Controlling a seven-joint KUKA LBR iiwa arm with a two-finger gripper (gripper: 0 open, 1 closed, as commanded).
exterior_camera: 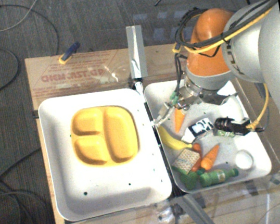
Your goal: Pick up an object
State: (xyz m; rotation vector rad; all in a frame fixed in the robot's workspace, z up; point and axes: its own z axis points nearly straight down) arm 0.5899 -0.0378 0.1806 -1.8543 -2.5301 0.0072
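Camera view: the arm point(255, 38) reaches over the right bin point(261, 161), its gripper point(177, 107) low at that bin's upper left. An orange carrot point(179, 120) sits right under the fingers, seemingly pinched between them but barely raised, so the pick looks under way, not finished. Red print on the cardboard point(81, 73) above the left bin point(58, 158) is too blurred to read.

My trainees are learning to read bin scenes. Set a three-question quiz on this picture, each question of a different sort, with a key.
1. True or false: the yellow tray lies in the right bin.
2. Which lies nearest the gripper? A green bottle B upper carrot C white ball
3. What curved yellow fruit lies by the right bin's left wall?

Key: 1 false, it lies in the left bin. 2 B. 3 banana.
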